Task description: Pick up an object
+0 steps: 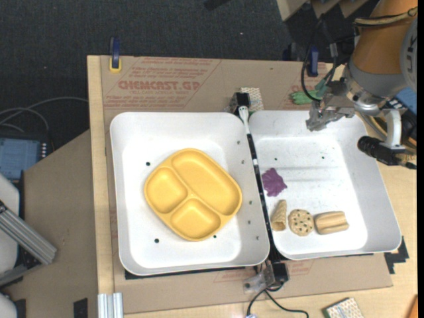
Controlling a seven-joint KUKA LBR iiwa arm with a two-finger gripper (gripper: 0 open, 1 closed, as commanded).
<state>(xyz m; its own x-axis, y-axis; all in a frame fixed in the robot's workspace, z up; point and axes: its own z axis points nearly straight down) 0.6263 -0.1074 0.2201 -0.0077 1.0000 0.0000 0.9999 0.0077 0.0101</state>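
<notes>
Right bin (371, 197), front edge: cone (279, 215), cookie (301, 222) and bread roll (330, 222), probably light, rigid toys, best pinched across their short widths. Gripper (322, 119) hovers above the far rim; its opening cannot be told.

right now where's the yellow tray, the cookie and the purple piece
yellow tray (192, 194): camera view, centre where its dividers meet
cookie (301, 222): camera view, middle of its face
purple piece (272, 181): camera view, middle of it

Both white bins (132, 244) look like smooth plastic — faintly glossy; the yellow divided tray (192, 194) seems matt plastic, the bench board (165, 81) papery.
</notes>
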